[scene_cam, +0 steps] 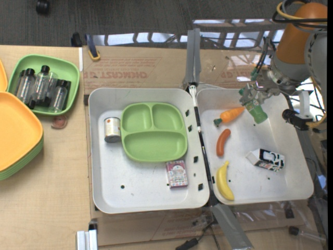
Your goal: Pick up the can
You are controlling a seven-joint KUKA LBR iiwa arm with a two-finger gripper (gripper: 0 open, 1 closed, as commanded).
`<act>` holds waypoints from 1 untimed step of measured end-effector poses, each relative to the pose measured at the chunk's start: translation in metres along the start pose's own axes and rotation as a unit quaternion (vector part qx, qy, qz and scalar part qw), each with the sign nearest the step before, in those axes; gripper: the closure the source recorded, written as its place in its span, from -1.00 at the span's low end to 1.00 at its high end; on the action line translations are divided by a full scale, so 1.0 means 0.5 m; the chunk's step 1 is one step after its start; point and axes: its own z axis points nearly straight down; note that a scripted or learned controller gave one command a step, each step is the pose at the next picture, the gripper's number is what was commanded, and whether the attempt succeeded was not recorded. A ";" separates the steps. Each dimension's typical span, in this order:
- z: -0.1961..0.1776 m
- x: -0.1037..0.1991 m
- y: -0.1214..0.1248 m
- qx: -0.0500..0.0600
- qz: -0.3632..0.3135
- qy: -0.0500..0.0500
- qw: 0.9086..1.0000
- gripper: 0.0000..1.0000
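can position: the can (112, 129) lies on its side in the left bin (151, 199), at the frame's left-centre, just beside the left rim of the green divided plate (154, 131); whether they touch I cannot tell.
can long axis: runs roughly up-down in the frame, with a pale end cap facing the upper edge.
end effector position: the end effector (256, 106) hangs over the upper part of the right bin (291, 191), at the frame's upper right, below the arm's orange band.
direction to the can: the can lies well apart from the end effector, to the left and slightly lower in the frame, across the divider between the bins and past the green divided plate.
arm nearer: there is one arm, entering from the right, so it must cross the whole right bin to reach the can.
end effector state: its opening cannot be told; the tip is small and blurred, and a greenish shape there may be a finger pad or a held item.
nearby things: the toy carrot (229, 115) sits just left of the tip, apparently apart from it; the red sausage (222, 141), banana (225, 181) and small carton (266, 160) lie lower in the right bin.
coming move, as a judgement: a long leftward traverse, then a descent with the fingers set across the can's short width.
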 end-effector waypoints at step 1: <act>-0.088 0.096 0.003 0.000 -0.020 0.000 1.000 1.00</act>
